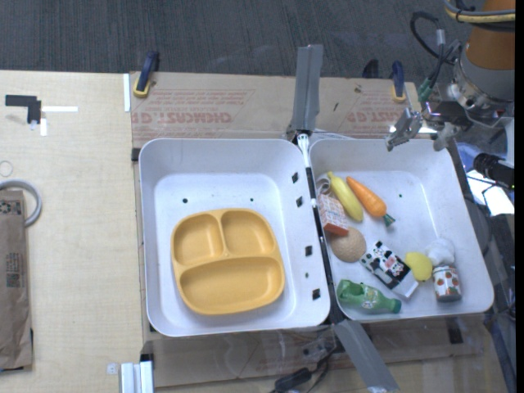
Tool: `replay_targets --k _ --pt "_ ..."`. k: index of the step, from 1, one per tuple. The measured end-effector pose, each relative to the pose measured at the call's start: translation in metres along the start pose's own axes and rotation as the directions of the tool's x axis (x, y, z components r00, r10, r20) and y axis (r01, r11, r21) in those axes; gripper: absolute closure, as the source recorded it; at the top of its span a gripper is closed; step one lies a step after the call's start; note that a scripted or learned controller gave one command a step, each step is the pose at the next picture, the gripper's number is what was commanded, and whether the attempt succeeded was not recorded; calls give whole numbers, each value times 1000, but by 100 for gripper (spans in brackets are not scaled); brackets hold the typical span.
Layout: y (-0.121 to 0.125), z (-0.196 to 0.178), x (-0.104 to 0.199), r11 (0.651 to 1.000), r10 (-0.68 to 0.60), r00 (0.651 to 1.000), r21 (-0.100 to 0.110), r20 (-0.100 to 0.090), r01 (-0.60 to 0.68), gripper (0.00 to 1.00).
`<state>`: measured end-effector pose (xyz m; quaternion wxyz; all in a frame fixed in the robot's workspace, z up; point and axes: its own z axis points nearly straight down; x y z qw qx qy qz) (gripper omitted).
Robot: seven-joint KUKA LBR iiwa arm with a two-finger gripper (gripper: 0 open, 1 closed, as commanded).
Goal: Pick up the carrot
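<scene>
1. Camera view: two white bins sit side by side on the tabletop (65,219), the left bin (155,244) touching the right bin (467,219) along their inner walls.
2. The arm (491,31) enters at the upper right. Its jaws (426,129) hang over the far rim of the right bin, spread apart, with nothing between them.
3. The carrot (367,197) lies on the floor of the right bin, in its far-left part, tilted with the green tip toward the near right. It is well apart from the jaws.
4. A banana (346,197) lies just beside the carrot on its left, roughly parallel to it.
5. A red-and-white packet (332,213) lies left of the banana, against the bin's left wall.
6. A tan round item (350,245) sits near the packet's near end.
7. A black-and-white carton (386,265) lies near the bin's middle, with a lemon (418,264) just beside it on the right.
8. A small jar (446,282) stands at the near right.
9. A green bottle (368,296) lies on its side at the near edge.
10. The left bin holds a yellow plate (227,260) with three compartments.
</scene>
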<state>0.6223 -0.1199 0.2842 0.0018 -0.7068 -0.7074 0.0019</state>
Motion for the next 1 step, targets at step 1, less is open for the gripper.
replay_targets --k 1 --pt "-27 115 -8 999 40 999 0 0 -40 0"
